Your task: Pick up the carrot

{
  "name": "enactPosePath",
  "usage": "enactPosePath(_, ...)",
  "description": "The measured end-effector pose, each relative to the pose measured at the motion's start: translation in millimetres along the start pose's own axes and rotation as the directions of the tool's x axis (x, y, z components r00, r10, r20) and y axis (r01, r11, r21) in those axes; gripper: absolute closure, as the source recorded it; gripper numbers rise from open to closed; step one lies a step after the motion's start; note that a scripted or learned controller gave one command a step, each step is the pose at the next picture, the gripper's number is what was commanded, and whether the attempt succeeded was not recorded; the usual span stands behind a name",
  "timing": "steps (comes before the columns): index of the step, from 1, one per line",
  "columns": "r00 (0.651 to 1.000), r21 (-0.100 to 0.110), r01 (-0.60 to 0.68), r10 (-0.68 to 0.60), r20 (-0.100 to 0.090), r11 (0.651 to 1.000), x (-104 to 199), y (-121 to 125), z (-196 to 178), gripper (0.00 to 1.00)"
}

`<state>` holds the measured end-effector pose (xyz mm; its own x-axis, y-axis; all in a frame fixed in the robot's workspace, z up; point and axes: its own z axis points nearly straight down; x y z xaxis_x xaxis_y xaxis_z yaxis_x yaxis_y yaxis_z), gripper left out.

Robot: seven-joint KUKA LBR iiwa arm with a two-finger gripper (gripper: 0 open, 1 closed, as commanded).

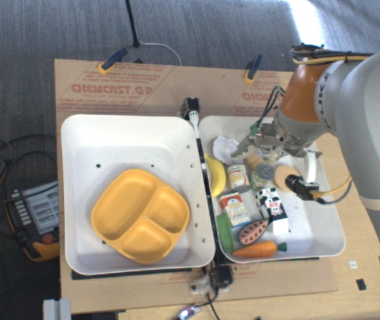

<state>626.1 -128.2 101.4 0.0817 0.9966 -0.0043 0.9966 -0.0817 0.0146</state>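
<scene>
The carrot (255, 249), orange with a small green stub at its right end, lies flat along the near wall of the right bin (323, 235). My gripper (267, 151) hangs over the far part of that bin, well away from the carrot. It stands open above a small jar (237, 175) and a grey round lid (265, 172), with nothing between its fingers. The orange-banded wrist (303, 99) reaches in from the right.
The right bin is crowded: a banana (217, 173), a white crumpled item (227, 147), a red-labelled box (235, 209), a cow-patterned carton (270, 202), a reddish fish-shaped toy (253, 231) just above the carrot. A yellow divided plate (142, 213) lies in the left bin (83, 145).
</scene>
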Motion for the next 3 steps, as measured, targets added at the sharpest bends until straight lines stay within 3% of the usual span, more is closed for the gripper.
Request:
enactPosePath(1,0.772,0.008,0.635,-0.635,-0.009,0.772,-40.0,25.3,-132.8,0.00)
enactPosePath(2,0.909,0.012,0.416,-0.416,-0.010,0.909,11.5,15.5,-97.6,0.00)
enactPosePath(3,0.998,0.017,-0.057,0.057,-0.003,0.998,81.5,8.3,-82.8,0.00)
